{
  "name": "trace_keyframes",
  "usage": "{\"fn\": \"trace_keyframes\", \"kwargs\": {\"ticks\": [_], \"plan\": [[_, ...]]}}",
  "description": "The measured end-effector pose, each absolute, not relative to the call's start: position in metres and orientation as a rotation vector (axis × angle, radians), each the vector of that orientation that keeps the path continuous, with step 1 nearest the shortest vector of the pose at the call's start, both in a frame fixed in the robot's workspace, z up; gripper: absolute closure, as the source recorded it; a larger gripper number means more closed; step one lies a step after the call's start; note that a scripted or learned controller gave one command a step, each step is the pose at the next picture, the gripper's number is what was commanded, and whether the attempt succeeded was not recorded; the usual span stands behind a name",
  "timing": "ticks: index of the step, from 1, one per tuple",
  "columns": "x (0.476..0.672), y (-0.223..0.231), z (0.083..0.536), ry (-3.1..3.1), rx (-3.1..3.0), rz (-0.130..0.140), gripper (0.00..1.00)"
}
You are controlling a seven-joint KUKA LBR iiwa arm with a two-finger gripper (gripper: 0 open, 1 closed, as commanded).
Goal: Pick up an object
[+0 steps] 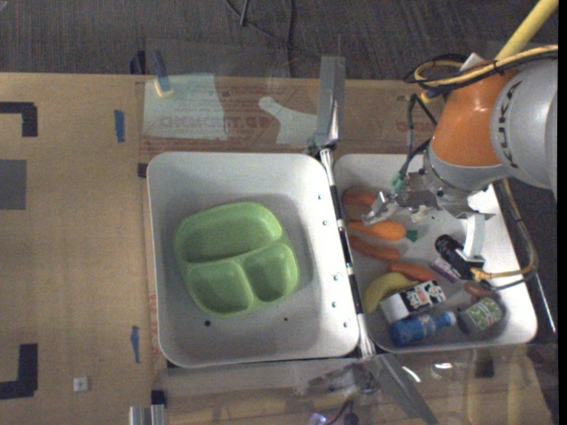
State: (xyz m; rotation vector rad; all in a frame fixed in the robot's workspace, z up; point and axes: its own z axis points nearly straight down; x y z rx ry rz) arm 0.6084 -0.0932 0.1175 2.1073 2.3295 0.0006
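My hand (387, 206) hangs just over the carrot (383, 231) in the right bin (518, 326) (my grip unreadable here). It looks light, stiff, slick; I'd pinch across its thick middle.

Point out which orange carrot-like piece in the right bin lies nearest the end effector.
The plump orange carrot, just below the end effector; the two thinner orange pieces lie lower.
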Motion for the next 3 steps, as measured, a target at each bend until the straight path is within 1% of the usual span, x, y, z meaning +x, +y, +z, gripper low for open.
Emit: {"fn": "trace_keyframes", "kwargs": {"ticks": [1, 2, 3], "plan": [[0.568, -0.127, 0.086, 2.455, 1.958, 0.005, 0.00], [0.569, -0.131, 0.098, 2.444, 1.962, 0.010, 1.00], [0.580, -0.128, 0.087, 2.167, 2.269, 0.004, 1.00]]}}
